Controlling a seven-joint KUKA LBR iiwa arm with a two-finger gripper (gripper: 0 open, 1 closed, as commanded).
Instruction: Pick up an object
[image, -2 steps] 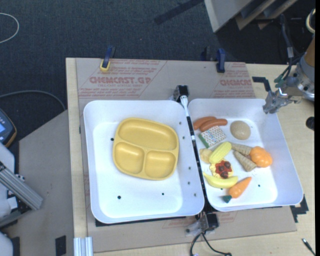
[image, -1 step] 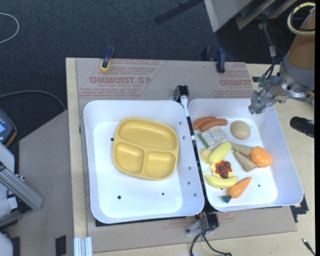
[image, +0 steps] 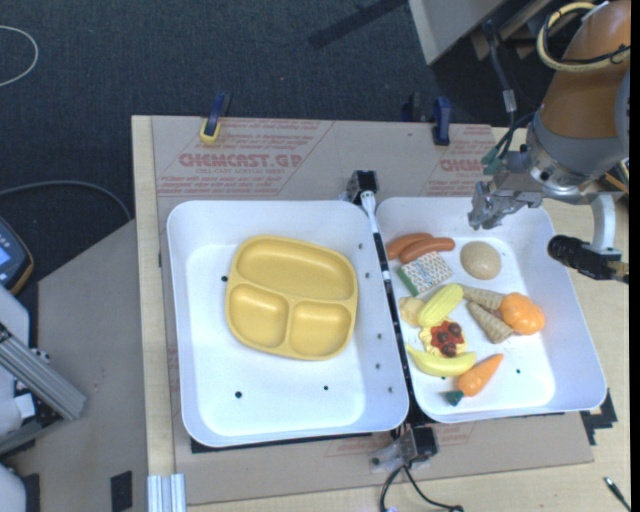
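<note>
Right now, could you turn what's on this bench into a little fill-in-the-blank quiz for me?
1. The yellow tray has ___ compartments.
2. The toy foods lie in the ___ bin.
3. The claw hangs over that bin's ___ edge, above the beige egg.
4. The carrot lies beside the ___, near the pizza slice.

Missing words: three; right; far; banana
</note>
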